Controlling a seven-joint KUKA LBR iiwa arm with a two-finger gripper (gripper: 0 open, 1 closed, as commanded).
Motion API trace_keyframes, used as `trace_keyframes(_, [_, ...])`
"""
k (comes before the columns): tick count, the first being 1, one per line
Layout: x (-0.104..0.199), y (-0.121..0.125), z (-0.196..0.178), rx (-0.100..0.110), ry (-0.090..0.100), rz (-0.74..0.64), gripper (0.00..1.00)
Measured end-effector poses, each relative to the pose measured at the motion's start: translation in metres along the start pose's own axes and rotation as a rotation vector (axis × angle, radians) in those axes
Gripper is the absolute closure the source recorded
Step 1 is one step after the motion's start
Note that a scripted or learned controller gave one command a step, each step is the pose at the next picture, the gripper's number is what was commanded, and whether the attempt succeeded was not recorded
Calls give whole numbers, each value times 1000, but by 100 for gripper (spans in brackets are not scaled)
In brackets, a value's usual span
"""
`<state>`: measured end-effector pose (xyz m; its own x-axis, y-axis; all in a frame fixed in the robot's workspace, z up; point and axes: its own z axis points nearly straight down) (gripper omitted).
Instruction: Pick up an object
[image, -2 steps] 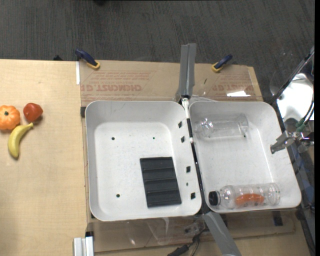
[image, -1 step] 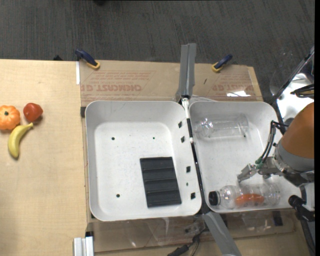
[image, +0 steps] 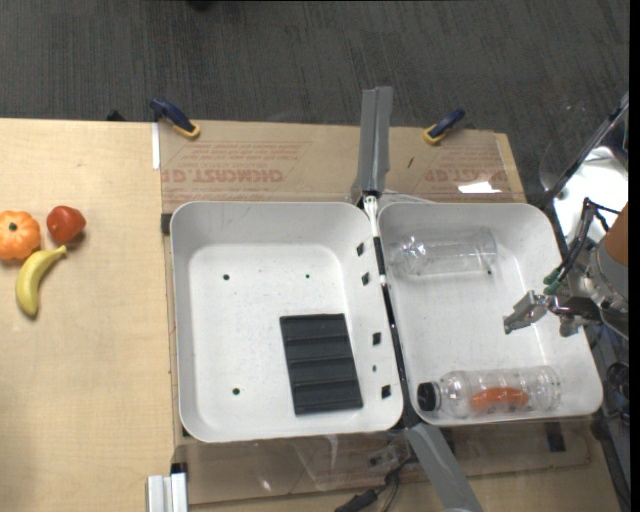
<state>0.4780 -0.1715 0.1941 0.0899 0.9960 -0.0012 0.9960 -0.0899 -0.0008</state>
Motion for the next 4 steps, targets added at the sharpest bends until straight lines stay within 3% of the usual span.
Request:
trace_keyframes(1, [57, -6, 103, 2, 2, -239, 0])
trace_keyframes(2, [22, -2, 20, 0, 0, 33, 0])
trace_keyframes(3, [35, -4, 29, 2, 1, 244, 0])
trace_keyframes(4, [78, -9, 104, 4, 1, 118, 0])
